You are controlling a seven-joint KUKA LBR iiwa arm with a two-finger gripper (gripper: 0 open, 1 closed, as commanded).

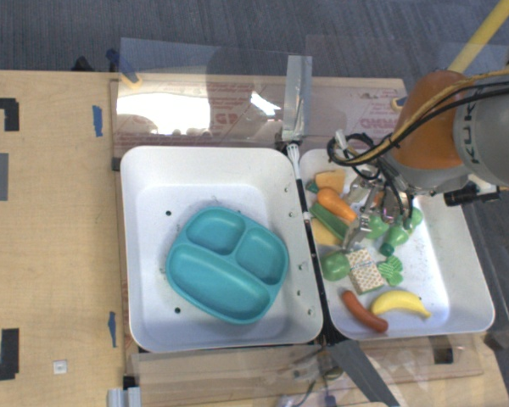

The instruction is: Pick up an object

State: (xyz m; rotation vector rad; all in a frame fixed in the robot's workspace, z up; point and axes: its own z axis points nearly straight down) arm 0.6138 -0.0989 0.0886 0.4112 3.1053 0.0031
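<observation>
The right bin (458,270) holds several toy foods. Among them are an orange carrot (335,203), a long green vegetable (327,220), a yellow wedge (328,181), a round green piece (336,265), a speckled cracker (365,270), a banana (401,303) and a red sausage (364,310). My gripper (361,225) reaches down into this bin from the right, low over the pile just right of the carrot and above the cracker. More green pieces (400,231) lie partly hidden under the wrist. Nothing is visibly lifted.
The left bin (144,193) holds a teal divided plate (229,263). A clear panel (204,100) and a metal post (295,91) stand behind the bins. Black and yellow cables (356,149) loop off the orange wrist band (433,121).
</observation>
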